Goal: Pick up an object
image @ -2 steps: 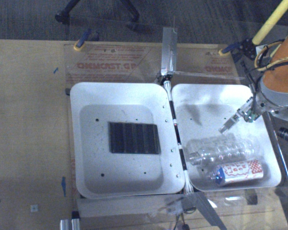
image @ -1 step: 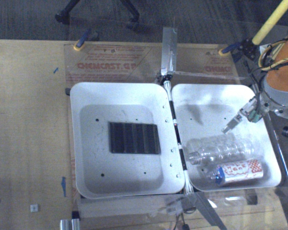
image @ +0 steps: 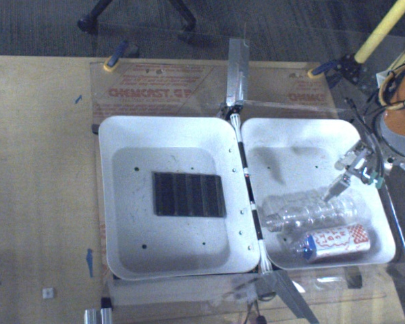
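Note:
The right bin (image: 304, 137) holds a clear plastic bottle (image: 310, 212) lying on its side. In front of it, near the bin's front wall, lies a red-and-white patterned bottle (image: 337, 240) with a blue cap. A dark ribbed rectangular tray (image: 189, 194) lies flat in the middle of the left bin (image: 121, 147). My gripper (image: 333, 179) hangs over the right side of the right bin, just above the clear bottle's far end. It is open, with nothing between its fingers.
A metal divider bar (image: 237, 73) runs back from where the two bins meet. Cables and a yellow-handled clamp (image: 364, 49) sit at the back right, and the arm's orange band (image: 399, 120) is at the right edge. The back half of the right bin is bare white floor.

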{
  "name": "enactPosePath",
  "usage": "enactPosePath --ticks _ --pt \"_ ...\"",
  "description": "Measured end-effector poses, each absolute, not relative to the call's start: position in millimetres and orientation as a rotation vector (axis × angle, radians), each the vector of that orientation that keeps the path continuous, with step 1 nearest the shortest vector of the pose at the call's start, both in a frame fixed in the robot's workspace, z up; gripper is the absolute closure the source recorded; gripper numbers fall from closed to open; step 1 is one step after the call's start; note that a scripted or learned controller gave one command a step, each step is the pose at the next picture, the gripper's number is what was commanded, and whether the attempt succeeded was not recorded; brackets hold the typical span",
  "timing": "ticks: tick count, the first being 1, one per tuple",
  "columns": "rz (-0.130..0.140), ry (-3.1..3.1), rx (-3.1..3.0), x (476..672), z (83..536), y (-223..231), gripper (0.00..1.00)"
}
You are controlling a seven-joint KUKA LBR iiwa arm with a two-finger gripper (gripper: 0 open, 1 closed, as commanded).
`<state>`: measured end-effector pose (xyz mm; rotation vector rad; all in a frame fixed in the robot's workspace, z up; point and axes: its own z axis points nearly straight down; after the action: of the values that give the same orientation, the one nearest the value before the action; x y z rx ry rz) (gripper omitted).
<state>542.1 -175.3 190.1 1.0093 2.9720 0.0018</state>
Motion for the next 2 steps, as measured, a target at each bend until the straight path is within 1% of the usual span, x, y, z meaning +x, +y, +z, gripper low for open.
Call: enactPosePath --ticks 1,2 --pt "0.002 3.034 0.805 587.5 119.9 -112.3 0.0" --pt "0.002 2.975 0.991 573.8 202.0 -96.1 0.0"
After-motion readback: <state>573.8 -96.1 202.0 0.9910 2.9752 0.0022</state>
